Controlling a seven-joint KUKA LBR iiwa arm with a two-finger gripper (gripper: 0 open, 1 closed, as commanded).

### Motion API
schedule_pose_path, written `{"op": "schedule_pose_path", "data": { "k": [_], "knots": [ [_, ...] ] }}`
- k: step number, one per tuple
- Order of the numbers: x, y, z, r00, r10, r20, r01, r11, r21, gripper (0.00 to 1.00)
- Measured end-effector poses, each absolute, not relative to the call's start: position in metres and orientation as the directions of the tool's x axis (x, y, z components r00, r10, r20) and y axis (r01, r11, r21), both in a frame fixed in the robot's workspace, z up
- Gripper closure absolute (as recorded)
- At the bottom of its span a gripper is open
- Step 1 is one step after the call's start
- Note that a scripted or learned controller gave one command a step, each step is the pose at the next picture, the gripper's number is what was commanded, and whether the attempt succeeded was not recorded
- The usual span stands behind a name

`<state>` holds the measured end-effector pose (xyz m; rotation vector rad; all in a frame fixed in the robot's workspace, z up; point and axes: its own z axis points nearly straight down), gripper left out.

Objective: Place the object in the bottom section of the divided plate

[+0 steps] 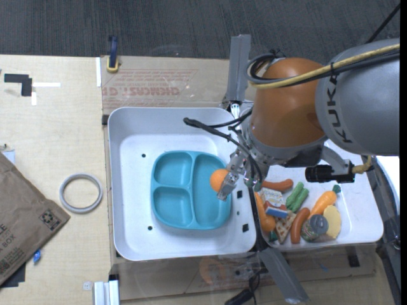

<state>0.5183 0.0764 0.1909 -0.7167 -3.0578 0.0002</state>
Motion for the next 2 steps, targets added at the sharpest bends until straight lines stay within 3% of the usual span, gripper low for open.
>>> {"op": "schedule_pose_path", "data": {
  "k": [1, 2],
  "knots": [
    [0.518, 0.076, 0.191, -0.896, 0.445, 0.000, 0.445, 0.896, 0.000, 0.00],
    [0.496, 0.045, 0.263, -0.827, 0.563, -0.002, 0.563, 0.827, 0.001, 0.00]
  ]
}}
